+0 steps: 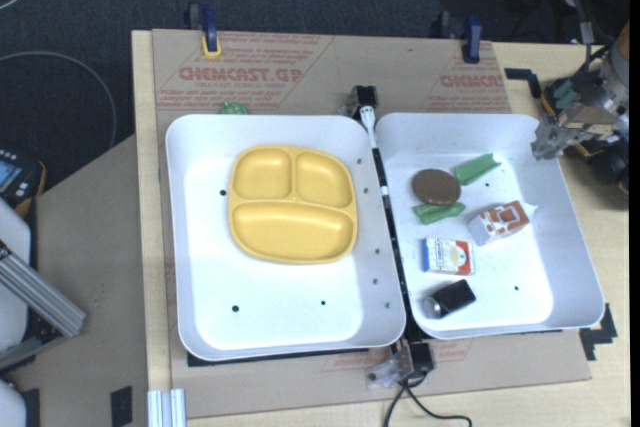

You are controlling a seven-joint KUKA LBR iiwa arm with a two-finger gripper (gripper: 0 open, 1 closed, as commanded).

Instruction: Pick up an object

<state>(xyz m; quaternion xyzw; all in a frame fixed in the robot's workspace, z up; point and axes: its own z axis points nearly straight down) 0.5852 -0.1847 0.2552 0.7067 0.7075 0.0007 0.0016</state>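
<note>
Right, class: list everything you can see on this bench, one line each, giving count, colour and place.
bins: two, white, side by side on the bench
plate: one, yellow, three compartments, left bin
disc: one, brown, right bin, upper left
green pieces: two, green, right bin, beside the disc
carton: one, white and brown, right bin, middle
box: one, white, blue and red, right bin, below the disc
black block: one, black, right bin, near front edge
clamps: two, blue, back edge of the board
gripper: one, grey, over the right bin's far right rim
</note>
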